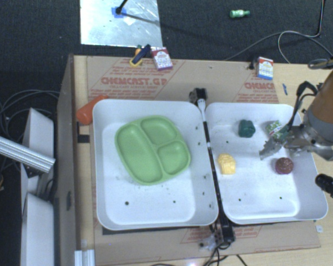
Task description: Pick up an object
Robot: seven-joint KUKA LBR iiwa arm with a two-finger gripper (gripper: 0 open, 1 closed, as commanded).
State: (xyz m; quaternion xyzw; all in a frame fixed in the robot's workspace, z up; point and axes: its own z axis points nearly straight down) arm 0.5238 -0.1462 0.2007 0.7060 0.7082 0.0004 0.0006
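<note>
Two shallow white bins are seen side by side on the bench. In the left bin (108, 204) a green divided plate (151, 148) is laid flat near the middle. The right bin (255, 204) carries the small candidates: a dark green block (246, 128) toward the upper middle, a yellow corn-like piece (227, 163) near the bin's left wall, a dark red ball (283, 165) at the right, and a green-and-white crumpled item (275, 128) beside the arm.

The arm (327, 110) is entered from the right edge of the frame, and the gripper (271, 148) is held low over the right bin, between the crumpled item and the red ball, a little left of the ball. Nothing is seen between its tips. Whether it is spread wide or drawn narrow cannot be told from this slanted view.

The step in hand is judged to be the approach before a grasp, with no object yet secured. The red ball is judged the nearest target. For a clean pick, the gripper should be centred over the ball rather than beside it, lowered until the tips straddle its widest part, and closed gently, since a round thing is likely to roll away if touched off centre. The bin's right wall should be kept clear of during descent.
</note>
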